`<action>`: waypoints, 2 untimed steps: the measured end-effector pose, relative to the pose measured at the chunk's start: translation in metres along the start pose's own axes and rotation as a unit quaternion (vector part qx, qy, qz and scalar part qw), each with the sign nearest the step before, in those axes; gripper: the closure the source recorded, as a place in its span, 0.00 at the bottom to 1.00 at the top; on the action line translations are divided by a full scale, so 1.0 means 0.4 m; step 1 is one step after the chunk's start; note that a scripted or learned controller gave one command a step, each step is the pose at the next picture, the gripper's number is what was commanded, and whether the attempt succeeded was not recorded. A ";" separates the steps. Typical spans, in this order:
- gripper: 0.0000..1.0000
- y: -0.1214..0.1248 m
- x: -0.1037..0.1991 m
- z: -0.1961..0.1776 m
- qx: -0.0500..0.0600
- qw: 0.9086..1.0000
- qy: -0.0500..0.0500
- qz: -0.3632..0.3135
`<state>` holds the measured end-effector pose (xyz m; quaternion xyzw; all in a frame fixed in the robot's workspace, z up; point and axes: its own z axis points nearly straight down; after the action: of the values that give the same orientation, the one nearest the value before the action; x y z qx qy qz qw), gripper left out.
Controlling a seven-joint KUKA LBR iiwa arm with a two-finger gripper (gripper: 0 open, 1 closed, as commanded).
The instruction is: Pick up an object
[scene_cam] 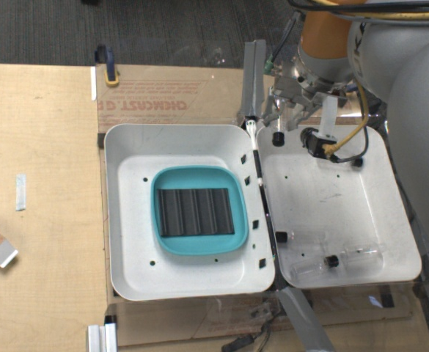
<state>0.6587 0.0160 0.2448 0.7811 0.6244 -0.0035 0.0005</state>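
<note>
Left bin [126, 270]: you see a teal tray [198, 211] with a dark ribbed insert lying in its middle.
Right bin [331, 211]: right of the tray, it holds a small clear object [339, 259] near its front edge.
Gripper [278, 127]: above the right bin's back left corner; you cannot tell how the jaws stand.

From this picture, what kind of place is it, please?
Probably a robotics lab or test workspace. A robot arm with exposed cables reaches over two white bins on a bench covered in cardboard. The left bin holds a teal tray, apparently a test object, and dark carpet lies beyond.
</note>
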 end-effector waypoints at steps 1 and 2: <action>1.00 0.012 -0.056 0.029 0.000 1.000 0.001 0.024; 1.00 0.008 -0.038 0.027 0.000 0.998 0.002 0.069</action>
<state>0.6585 0.0002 0.2341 0.8223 0.5690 -0.0018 -0.0003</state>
